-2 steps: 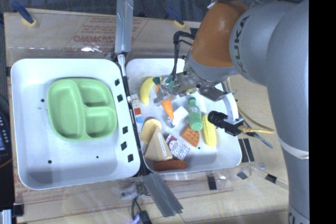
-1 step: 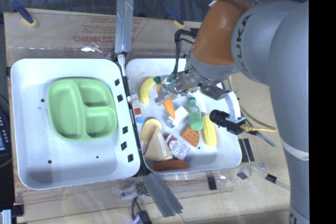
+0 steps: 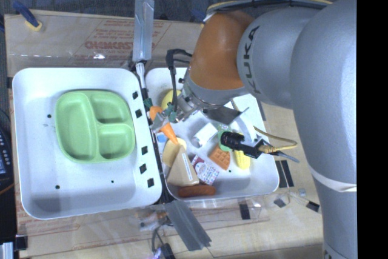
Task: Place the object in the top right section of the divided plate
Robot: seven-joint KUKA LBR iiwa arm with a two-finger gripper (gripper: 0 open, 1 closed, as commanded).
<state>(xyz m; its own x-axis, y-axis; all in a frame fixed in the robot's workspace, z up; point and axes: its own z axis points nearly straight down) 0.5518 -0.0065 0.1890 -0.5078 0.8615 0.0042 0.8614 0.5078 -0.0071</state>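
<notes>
The step in hand looked to be the pick from the crowded right-hand shallow white bin, and doing it well called for coming straight down on one piece, closing squarely across its narrow side, and lifting clear of the neighbours before crossing the dividing wall to the pale green divided plastic plate in the left-hand shallow white bin. The two-finger gripper sat low at the right bin's near-left edge, under the grey arm's orange wrist band; whether it was open or closed on anything could not be told. A small orange carrot-like piece lay just beside its tip, seemingly the nearest candidate. The plate's top right section lay bare.
</notes>
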